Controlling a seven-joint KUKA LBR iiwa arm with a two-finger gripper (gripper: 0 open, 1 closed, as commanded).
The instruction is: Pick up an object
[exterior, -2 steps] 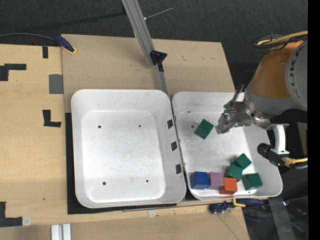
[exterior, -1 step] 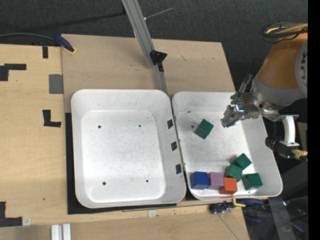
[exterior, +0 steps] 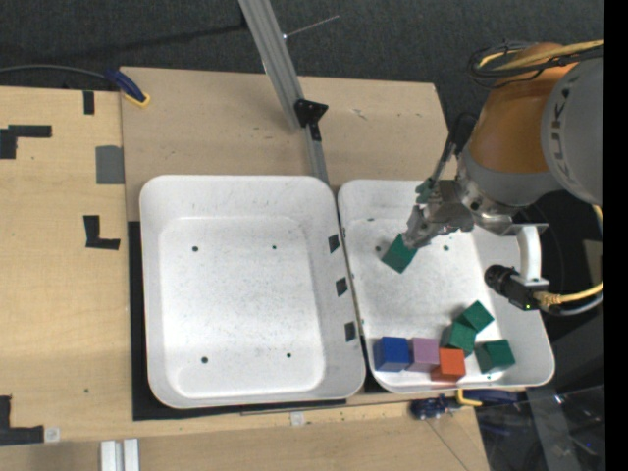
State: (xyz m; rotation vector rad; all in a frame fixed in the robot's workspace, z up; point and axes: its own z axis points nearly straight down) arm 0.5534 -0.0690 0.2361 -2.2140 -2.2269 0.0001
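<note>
A green block hangs tilted above the floor of the right bin, at the tip of my gripper. The fingers reach down from the grey wrist at the upper right and are shut on the block's upper end. Along the right bin's front edge lie a blue block, a lilac block, an orange block and three more green blocks.
The left bin lies beside the right one. A grey metal post slants in from the top to the bins' shared back corner. The arm's orange band and black cables crowd the right side.
</note>
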